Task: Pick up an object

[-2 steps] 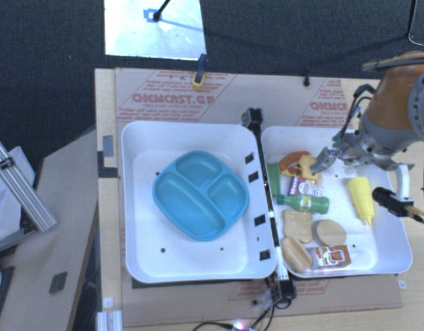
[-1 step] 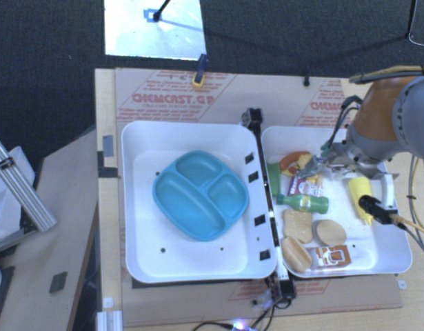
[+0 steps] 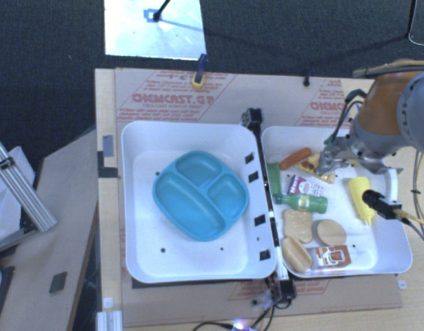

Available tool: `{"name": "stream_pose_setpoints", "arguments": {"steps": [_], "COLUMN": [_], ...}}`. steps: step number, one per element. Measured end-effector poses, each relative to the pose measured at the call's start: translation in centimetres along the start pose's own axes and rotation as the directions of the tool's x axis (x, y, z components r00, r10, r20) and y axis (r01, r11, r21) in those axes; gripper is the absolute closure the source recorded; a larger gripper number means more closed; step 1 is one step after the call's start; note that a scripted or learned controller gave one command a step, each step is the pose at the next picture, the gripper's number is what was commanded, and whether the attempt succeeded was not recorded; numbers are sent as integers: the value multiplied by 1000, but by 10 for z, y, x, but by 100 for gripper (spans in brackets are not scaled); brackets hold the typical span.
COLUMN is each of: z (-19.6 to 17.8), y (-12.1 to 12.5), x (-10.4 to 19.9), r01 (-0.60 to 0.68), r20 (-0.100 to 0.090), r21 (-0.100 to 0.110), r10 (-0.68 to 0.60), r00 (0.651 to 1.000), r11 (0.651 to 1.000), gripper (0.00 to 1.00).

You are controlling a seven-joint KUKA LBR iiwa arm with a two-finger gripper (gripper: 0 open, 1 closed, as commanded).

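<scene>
The grey arm with the orange band comes in from the right side of the frame. It reaches down into the upper part of the right bin. The fingers are low there, just beside a small yellow piece and near an orange-red sausage. I cannot tell if the fingers are released or clenched. I cannot see any thing between them.

All the things to pick up lie in the right bin. A small purple and white packet lies under the sausage in the picture. A green bottle lies on its side just below the packet. A yellow banana lies toward the right side of the bin, away from the bottle. Lower down there is a slice of bread and a round tan biscuit beside it. At the bottom of the bin lie a bread roll and a brown packet, side by side.

The left bin holds a blue plate with three parts. The plate sits in the middle of that bin.

Both bins sit on the table, which has red letters on it.
</scene>
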State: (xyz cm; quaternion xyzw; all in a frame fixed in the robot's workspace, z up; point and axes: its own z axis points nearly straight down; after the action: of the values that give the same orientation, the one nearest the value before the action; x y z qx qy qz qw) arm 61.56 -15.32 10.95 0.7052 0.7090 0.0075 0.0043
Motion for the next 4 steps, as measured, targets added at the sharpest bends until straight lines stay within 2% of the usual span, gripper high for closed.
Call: {"name": "stream_pose_setpoints", "arguments": {"steps": [1, 2, 4], "z": [-58, -113, -105], "y": [6, 9, 53], "x": [10, 10, 91], "r01": [0, 0, 3], "r20": [6, 6, 3], "r21": [8, 8, 12], "r10": [0, 0, -3], "r00": [1000, 1000, 1000], "r11": [1000, 1000, 1000], "gripper": [100, 100, 100]}}
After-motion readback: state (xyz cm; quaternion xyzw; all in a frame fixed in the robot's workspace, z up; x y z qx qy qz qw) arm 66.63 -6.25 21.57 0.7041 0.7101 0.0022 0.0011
